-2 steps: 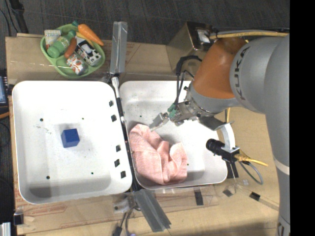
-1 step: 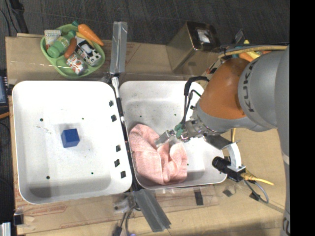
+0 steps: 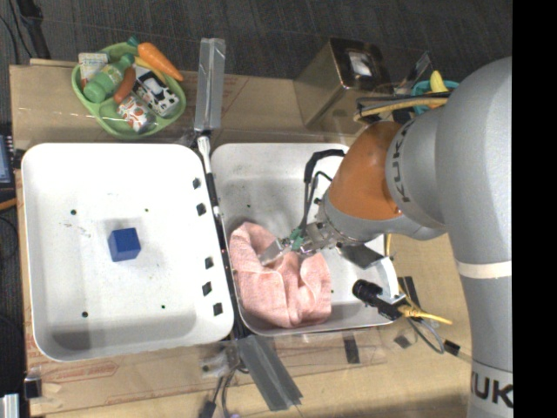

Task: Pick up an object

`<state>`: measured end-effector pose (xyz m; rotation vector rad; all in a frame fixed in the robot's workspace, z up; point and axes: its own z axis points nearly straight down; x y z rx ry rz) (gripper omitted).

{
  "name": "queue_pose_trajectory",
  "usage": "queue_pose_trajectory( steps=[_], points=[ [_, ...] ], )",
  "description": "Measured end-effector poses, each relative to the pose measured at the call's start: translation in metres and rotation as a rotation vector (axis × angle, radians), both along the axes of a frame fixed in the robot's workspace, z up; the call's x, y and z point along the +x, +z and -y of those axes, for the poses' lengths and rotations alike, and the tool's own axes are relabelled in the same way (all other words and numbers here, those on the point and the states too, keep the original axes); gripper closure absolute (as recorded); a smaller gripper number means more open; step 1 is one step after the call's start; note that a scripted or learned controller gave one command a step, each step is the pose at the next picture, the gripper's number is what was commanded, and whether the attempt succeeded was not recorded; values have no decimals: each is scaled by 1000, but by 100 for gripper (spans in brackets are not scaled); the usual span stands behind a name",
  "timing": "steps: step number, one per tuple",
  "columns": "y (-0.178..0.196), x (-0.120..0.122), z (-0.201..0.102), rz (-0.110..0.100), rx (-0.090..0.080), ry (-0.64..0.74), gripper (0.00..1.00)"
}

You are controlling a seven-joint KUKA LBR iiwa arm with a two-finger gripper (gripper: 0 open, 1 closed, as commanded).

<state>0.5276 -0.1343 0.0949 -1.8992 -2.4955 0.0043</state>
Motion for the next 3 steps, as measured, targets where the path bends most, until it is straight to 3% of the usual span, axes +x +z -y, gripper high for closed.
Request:
queue_pose_trajectory(
  steps=[1, 2, 3],
  points=[
    [9, 0, -1, -2, 1, 4, 100],
    [-2, 15, 15, 5, -2, -151, 100],
    [150, 34, -38, 5, -2, -364, 100]
  ],
)
